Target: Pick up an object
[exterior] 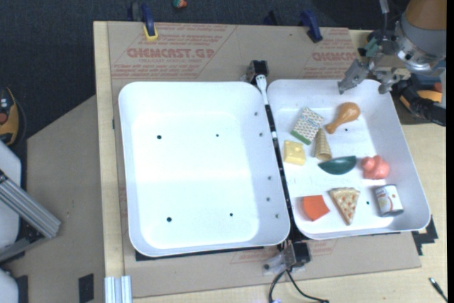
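Camera view: left bin [135, 152] bare white. Right bin [406, 152] holds 8 items: cheese wedge [294, 152], orange block [316, 207], pizza slice [346, 204], drumstick [341, 115], can [388, 200]. Gripper [367, 80] hovers over far rim, fingers spread, grasping nothing.

toys: nine small food pieces [333, 165] | loose, scattered | right bin [411, 174]

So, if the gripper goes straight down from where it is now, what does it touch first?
Probably the far rim of the right bin: the gripper hangs over it. The chicken drumstick lies nearer; depth is unclear.
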You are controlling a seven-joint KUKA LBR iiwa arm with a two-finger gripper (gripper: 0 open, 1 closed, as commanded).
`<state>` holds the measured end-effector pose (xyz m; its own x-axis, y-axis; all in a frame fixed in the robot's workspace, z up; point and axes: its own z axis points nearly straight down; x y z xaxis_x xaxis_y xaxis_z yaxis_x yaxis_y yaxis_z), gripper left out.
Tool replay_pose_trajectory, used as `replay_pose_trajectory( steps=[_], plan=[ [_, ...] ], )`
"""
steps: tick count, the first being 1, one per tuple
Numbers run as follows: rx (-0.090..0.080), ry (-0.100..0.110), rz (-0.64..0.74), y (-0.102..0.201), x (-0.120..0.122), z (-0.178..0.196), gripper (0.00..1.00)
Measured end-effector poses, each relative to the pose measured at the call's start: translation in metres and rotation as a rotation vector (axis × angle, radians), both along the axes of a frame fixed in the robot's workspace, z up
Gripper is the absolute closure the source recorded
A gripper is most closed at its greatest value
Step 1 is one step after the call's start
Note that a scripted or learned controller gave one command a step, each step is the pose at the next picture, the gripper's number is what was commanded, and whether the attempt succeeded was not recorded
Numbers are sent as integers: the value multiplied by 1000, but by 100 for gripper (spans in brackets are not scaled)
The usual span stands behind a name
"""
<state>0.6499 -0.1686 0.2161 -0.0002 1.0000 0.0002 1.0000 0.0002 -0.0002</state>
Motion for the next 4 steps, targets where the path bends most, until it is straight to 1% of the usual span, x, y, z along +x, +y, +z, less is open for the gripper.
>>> replay_pose_trajectory(
  steps=[1,2,3,4],
  plan=[
    [-4,-20,4,31,-29,209,0],
    [-4,-6,2,31,-28,209,100],
    [1,5,4,90,-25,151,100],
    [3,7,5,157,-76,117,100]
  ],
)
